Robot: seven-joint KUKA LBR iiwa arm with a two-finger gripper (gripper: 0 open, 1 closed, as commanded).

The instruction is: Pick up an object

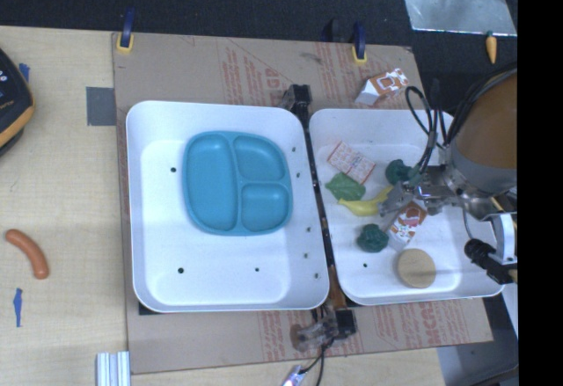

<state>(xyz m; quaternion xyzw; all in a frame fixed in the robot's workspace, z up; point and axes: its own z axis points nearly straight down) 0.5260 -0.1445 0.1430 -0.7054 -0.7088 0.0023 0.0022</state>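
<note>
Near edge of right bin: tan disc, then dark green lump. Claw sits low over red-white carton, just beside banana — can't tell if fingers apart or together. Further back: red-print packet. Left bin w/ blue plate.

Evenly and brightly lit from above. Slightly overexposed on the white bins, with detail washed out along the rims. Soft shadow inside the left bin's near wall and under the arm. Dark, near black on the floor at the top. Mildly soft and low in resolution throughout, small items blurred
</note>
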